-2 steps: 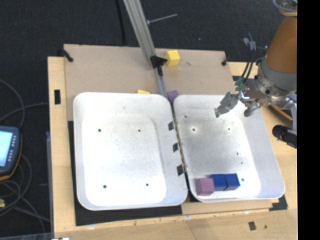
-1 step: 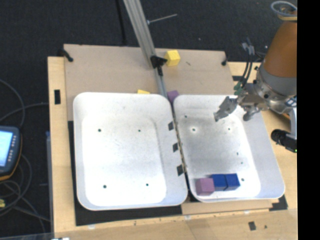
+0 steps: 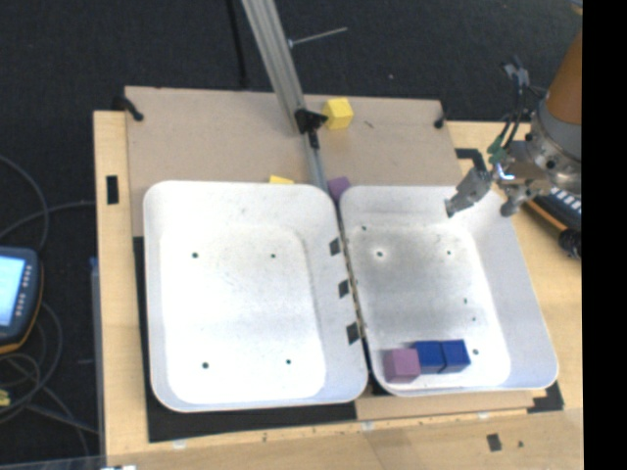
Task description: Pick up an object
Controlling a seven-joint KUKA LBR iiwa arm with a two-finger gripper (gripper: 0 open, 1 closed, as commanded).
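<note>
In the right bin (image 3: 509,272), near its front edge, a purple block (image 3: 400,363) lies beside two blue blocks (image 3: 428,355) (image 3: 454,353); the three touch in a row. My gripper (image 3: 490,199) hangs over the bin's far right corner, well away from the blocks. Its two fingers are spread apart with nothing between them, so it is open.
The left bin (image 3: 235,292) sits beside the right one. A slanted metal rail (image 3: 284,67) rises behind the bins. A yellow block (image 3: 339,113) lies on the board at the back, and a yellow piece (image 3: 281,179) and a purple piece (image 3: 338,186) lie just behind the bins.
</note>
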